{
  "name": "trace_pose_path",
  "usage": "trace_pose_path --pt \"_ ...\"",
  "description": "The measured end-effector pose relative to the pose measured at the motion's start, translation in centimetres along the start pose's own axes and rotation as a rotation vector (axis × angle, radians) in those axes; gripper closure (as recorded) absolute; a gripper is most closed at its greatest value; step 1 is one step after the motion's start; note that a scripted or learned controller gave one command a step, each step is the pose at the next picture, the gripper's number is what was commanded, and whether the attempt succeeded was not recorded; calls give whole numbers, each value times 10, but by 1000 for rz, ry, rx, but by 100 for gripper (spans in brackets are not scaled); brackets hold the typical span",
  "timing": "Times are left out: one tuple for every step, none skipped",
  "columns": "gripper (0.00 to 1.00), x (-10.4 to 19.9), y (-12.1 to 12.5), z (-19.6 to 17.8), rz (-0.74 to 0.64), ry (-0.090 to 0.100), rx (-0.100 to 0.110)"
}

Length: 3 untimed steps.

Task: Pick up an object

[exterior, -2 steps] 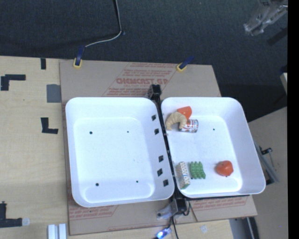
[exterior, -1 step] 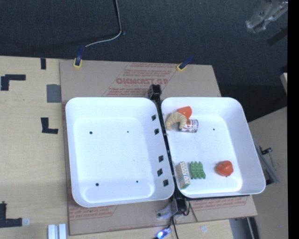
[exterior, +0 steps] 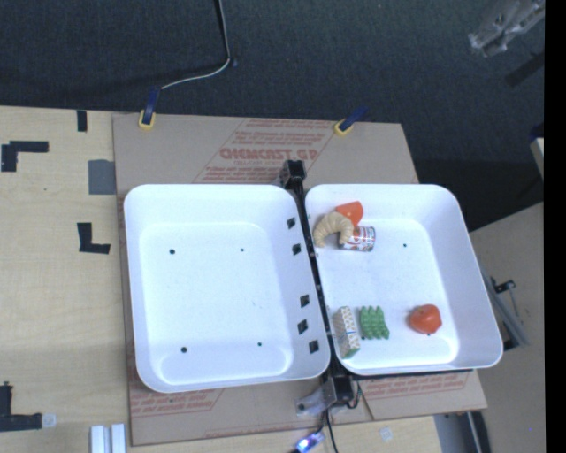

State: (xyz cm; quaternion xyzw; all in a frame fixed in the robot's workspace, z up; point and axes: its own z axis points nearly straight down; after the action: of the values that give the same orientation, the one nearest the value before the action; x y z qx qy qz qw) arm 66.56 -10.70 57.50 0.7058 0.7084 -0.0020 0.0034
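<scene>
**A:** How far along is the pick?

**B:** By my reading it hasn't begun. Going from the biggest thing down: the bench carries a cardboard sheet, and on that sit the left bin and the right bin, touching along their shared edge. Every loose object lies in the right bin, and nothing is lifted.

**A:** Which objects?

**B:** Against the far end of the shared edge there's a beige curved piece, with an orange piece touching it on the far side and a small can lying on its side just beside it. At the near corner by the shared edge a pale patterned block leans on the bin wall, with a green studded block right next to it. A red rounded object sits alone near the near right corner (probably the easiest target, since nothing crowds it).

**A:** And the arm?

**B:** The gripper is a blurred grey shape past the bench's far right corner, over the dark floor, well apart from both bins. I cannot tell whether it is open or closed, and nothing can be seen in it.

**A:** So what's left?

**B:** Everything, I'd say: choosing an object, reaching over the right bin, descending, grasping and lifting.
</scene>
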Motion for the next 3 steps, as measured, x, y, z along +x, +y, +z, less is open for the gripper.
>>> trace_pose_path --pt "100 1 0 -10 -1 -1 0" --pt "100 2 1 -20 -2 -2 -1" --pt "100 2 1 -30 -3 -4 -2"
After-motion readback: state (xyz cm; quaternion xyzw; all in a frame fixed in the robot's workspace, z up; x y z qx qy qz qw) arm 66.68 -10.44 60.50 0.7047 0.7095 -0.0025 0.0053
